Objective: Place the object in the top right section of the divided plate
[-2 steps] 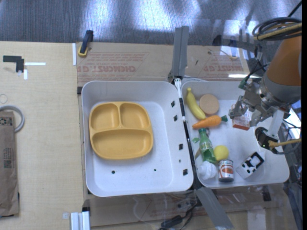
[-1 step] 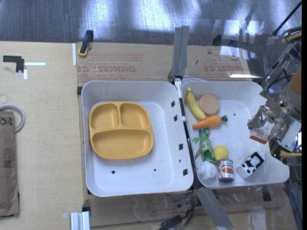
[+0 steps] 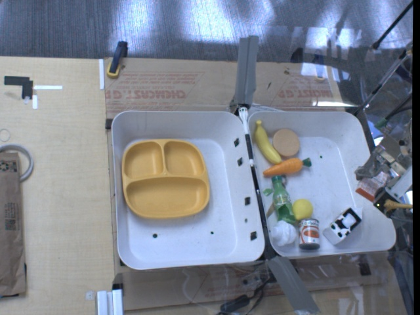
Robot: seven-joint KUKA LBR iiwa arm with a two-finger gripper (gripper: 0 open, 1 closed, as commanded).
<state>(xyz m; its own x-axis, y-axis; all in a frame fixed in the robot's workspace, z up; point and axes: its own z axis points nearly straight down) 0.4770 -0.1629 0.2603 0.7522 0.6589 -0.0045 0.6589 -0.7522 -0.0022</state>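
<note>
A yellow divided plate (image 3: 166, 178) lies in the left bin (image 3: 190, 248), with two small sections at its far side and one large section at its near side; nothing lies in any of them. The right bin (image 3: 341, 143) holds a banana (image 3: 266, 143), a brown round disc (image 3: 286, 142), a carrot (image 3: 285, 168), a green bottle (image 3: 281, 199), a lemon (image 3: 302, 209), a white crumpled item (image 3: 283, 232), a small can (image 3: 309, 233) and a black-and-white box (image 3: 344, 224). My gripper (image 3: 380, 176) hangs at the right bin's right rim, apart from all of these.
A grey divider post (image 3: 247, 71) stands behind the seam between the bins. A brown paper bag (image 3: 10, 222) and a yellow-black tool (image 3: 118, 58) lie on the bench to the left. Cardboard covers the bench behind the bins.
</note>
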